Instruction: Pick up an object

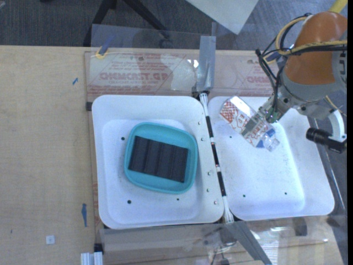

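Note:
A small red-and-white patterned packet (231, 114) lies in the right bin (276, 186), near its far left corner. One end of it runs under my gripper (257, 127), which comes down from the right and sits on or just above that end. A bit of clear, bluish wrapping (270, 142) pokes out just past the gripper. In the left bin (110, 203) rests a teal tray (160, 157) with a dark ridged insert.
The grey arm with its orange band (314, 43) and looping cables hangs over the right bin's far right corner. A black fitting (325, 138) juts out at the right rim. A metal strip (207, 65) stands behind the bins' shared edge.

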`<state>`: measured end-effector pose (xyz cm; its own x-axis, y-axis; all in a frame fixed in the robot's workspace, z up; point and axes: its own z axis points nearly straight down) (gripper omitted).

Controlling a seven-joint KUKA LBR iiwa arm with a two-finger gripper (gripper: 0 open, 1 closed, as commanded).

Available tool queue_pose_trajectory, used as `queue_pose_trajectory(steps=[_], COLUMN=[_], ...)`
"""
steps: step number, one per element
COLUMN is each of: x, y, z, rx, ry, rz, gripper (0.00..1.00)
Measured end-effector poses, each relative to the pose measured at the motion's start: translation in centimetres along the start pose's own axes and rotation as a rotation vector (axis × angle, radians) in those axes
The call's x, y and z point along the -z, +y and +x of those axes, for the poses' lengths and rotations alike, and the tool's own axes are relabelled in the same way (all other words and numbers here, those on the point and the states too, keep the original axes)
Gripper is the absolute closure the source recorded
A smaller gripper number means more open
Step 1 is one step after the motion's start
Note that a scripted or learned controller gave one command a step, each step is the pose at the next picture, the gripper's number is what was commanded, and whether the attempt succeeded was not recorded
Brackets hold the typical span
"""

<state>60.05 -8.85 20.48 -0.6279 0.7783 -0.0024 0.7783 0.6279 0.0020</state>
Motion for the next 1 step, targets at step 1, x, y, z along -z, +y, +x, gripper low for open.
queue_pose_trajectory(steps=[1], x=[-3.57], y=[0.90], z=[-1.96], rx=[-0.338], ry=[0.004], rz=[0.008], gripper=[1.00])
